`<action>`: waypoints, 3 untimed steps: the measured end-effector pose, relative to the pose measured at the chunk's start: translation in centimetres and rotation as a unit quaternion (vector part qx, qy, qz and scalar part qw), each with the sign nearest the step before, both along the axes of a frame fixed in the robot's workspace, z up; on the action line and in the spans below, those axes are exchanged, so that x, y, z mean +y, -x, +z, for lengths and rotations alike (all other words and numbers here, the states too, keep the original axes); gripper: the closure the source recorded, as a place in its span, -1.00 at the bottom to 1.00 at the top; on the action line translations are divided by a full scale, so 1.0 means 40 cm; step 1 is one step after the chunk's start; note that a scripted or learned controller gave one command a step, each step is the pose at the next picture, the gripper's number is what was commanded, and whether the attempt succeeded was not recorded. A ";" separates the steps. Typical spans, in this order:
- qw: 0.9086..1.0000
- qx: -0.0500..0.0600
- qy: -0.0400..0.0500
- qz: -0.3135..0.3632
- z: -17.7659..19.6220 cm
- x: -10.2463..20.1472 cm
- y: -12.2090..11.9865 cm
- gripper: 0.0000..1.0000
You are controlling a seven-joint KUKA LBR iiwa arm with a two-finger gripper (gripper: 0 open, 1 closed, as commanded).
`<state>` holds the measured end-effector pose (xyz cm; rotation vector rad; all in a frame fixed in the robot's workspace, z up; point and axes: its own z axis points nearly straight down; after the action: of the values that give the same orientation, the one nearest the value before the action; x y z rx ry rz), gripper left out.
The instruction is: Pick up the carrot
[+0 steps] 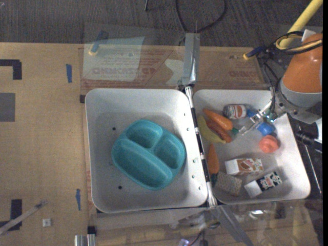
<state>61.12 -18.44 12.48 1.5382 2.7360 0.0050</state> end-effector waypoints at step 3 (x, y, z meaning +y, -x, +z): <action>0.956 -0.003 0.004 0.294 0.049 -0.041 -0.129 -1.00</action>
<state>66.27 -20.06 14.43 0.6632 3.0598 0.0003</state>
